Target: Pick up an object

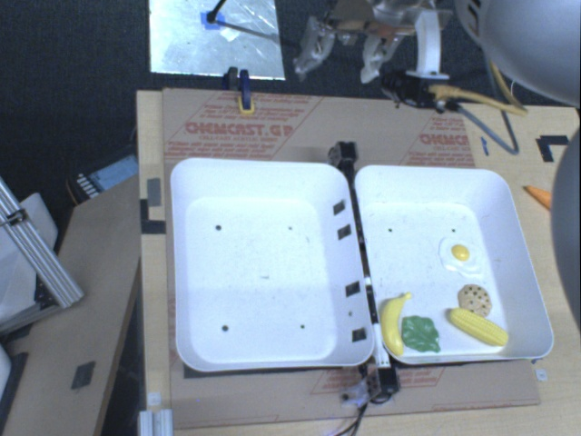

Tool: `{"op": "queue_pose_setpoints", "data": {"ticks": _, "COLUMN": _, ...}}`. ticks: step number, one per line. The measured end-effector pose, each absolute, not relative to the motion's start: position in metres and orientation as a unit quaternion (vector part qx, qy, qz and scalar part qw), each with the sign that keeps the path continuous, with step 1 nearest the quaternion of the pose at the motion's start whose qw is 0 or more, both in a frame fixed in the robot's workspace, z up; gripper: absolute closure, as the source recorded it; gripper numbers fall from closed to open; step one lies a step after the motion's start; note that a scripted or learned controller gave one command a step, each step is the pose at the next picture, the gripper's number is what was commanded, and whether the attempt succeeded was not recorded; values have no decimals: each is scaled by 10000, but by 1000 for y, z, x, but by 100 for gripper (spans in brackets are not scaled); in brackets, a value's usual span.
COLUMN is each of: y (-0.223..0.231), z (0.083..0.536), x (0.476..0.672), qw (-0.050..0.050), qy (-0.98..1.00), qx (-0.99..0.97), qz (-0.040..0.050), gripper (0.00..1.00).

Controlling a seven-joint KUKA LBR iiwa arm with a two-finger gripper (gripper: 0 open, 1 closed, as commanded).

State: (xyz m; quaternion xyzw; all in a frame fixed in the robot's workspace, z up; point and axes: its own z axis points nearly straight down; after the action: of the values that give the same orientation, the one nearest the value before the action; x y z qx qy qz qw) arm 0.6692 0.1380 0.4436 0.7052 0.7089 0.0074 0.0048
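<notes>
The right bin holds several toy foods along its near right side: a fried egg, a round cookie, a yellow corn cob, a green leafy piece and a yellow banana against the divider. My gripper hangs high at the top of the view, beyond the far edge of the bins, well away from the foods. Its two pale fingers stand apart with nothing between them.
The left bin sits beside the right one, joined by black clips down the middle. A shiny metal sheet lies at the back left. A yellow clamp grips the bench's far edge. Cables trail at back right.
</notes>
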Motion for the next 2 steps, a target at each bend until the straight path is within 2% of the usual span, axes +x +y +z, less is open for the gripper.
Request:
{"op": "queue_pose_setpoints", "data": {"ticks": 1, "y": 200, "z": 542, "x": 658, "qw": 29, "qy": 7107, "qx": 7035, "qz": 68, "gripper": 0}}
{"op": "queue_pose_setpoints", "data": {"ticks": 2, "y": 175, "z": 539, "x": 533, "qw": 4, "qy": 7092, "qx": 7050, "qz": 29, "gripper": 0}}
